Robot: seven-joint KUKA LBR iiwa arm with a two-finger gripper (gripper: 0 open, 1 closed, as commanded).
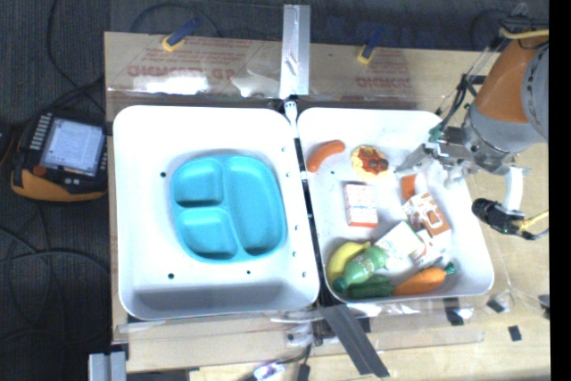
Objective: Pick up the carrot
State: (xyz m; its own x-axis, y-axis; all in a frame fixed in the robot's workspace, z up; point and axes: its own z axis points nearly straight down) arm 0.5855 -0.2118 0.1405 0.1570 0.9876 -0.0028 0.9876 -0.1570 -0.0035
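The carrot (419, 281), orange with a green leafy end, lies at the front right of the right bin (464, 277), beside a white carton (401, 245). My gripper (431, 154) hangs over the bin's far right part, well behind the carrot and apart from it. The arm with its orange band (501, 94) reaches in from the right. Nothing shows as held.
The right bin also holds an orange sausage (323, 153), a pizza slice (369, 160), a small box (359, 202), a red-and-white carton (426, 214), a banana (343, 259) and a green vegetable (368, 281). A blue divided tray (227, 205) sits in the left bin (143, 147).
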